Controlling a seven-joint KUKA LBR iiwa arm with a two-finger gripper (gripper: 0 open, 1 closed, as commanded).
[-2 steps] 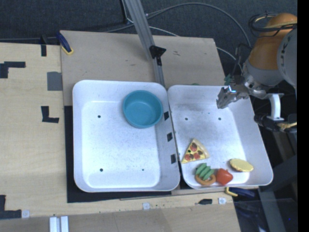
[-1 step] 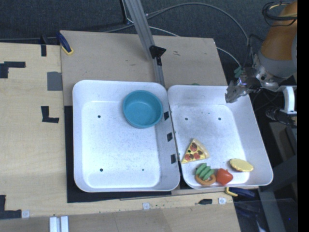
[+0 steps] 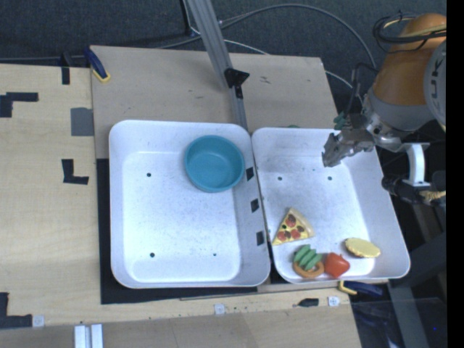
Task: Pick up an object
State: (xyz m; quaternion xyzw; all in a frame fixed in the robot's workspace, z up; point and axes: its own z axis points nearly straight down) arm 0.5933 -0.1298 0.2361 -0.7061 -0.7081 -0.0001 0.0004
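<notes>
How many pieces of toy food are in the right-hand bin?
4, all near its front edge: a toy pizza slice beside the divider, a green and orange toy vegetable, a red toy tomato touching it, and a yellow toy biscuit rightmost.

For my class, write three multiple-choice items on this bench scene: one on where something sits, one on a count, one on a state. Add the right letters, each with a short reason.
1. Where is the blue bowl?
A. In the left bin
B. In the right bin
C. On the bench outside both bins

2. How many toy food pieces lie in the right bin?
A. One
B. Two
C. Four

3. What is under the gripper?
A. The pizza slice
B. Bare bin floor
C. The blue bowl

Answers: 1 A, the bowl sits near the left bin's far right corner. 2 C, the pizza slice, a green and orange piece, a red piece and a yellow piece. 3 B, the gripper hangs over the right bin's far end, apart from the food near its front edge.
</notes>
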